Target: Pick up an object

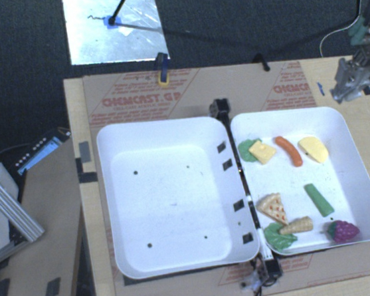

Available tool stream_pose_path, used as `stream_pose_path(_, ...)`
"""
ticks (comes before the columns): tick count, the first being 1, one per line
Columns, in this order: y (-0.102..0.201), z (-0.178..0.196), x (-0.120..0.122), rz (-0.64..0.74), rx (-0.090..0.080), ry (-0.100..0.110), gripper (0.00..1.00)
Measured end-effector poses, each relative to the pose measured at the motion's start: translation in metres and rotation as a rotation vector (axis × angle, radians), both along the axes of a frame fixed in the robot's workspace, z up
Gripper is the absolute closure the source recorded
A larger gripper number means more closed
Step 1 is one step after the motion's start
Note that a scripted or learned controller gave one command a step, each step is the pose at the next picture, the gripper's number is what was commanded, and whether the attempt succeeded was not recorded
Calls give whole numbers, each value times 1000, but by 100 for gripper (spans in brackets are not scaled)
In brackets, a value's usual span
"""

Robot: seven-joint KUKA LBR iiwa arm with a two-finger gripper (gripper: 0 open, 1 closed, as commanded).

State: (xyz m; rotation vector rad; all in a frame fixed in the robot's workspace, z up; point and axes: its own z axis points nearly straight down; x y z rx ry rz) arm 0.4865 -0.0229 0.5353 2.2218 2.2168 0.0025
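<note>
pincer (350,87) hangs at the far right, outside the right bin (356,150); whether it is spread or pressed together cannot be told. below and left of it in that bin lie a yellow wedge (314,149), an orange sausage (290,150) and a cheese cube (263,152). farther below sit a green stick (318,200), pizza slice (272,207) and purple grapes (343,230). the left bin (167,193) lies well to its left.
</note>
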Motion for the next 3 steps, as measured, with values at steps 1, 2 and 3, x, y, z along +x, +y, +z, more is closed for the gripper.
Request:
stream_pose_path(1,-40,0,0,0,0,0,100)
stream_pose_path(2,39,-87,0,14,2,9,100)
stream_pose_path(3,71,-81,0,8,2,0,100)
